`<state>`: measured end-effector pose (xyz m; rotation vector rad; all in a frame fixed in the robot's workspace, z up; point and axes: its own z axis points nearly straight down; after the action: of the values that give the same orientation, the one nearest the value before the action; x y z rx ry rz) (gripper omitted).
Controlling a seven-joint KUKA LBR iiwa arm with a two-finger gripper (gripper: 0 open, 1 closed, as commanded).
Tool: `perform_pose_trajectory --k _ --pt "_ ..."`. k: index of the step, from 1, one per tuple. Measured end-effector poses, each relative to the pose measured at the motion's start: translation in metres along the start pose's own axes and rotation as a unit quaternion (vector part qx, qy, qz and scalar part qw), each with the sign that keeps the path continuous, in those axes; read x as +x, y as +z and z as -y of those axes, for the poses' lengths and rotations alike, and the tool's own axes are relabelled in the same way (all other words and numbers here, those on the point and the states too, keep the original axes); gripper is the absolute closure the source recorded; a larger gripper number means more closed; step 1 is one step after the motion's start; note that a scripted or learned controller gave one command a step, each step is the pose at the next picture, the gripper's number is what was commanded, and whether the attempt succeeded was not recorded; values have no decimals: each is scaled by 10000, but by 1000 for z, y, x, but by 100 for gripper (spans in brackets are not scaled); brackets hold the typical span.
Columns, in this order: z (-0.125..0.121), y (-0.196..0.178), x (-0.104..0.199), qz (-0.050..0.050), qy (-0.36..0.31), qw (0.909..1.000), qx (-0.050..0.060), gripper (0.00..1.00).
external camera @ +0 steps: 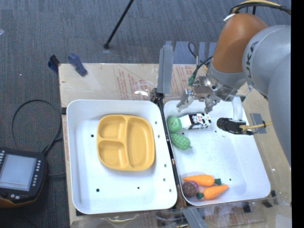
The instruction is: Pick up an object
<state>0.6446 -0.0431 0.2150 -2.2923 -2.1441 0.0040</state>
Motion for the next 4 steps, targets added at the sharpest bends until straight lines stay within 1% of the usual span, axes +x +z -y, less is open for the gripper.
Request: perform_pose_trajectory --k 1,2,3,4 --pt "8 131 -86 -3 1198 9928 18 0" --pt "-8 39 -133 1 977 9952 -47 0" --pt "-12 115 -137 -17 809 9967 -25 0" --pt "-12 105 -135 -51 794 9968 15 100"
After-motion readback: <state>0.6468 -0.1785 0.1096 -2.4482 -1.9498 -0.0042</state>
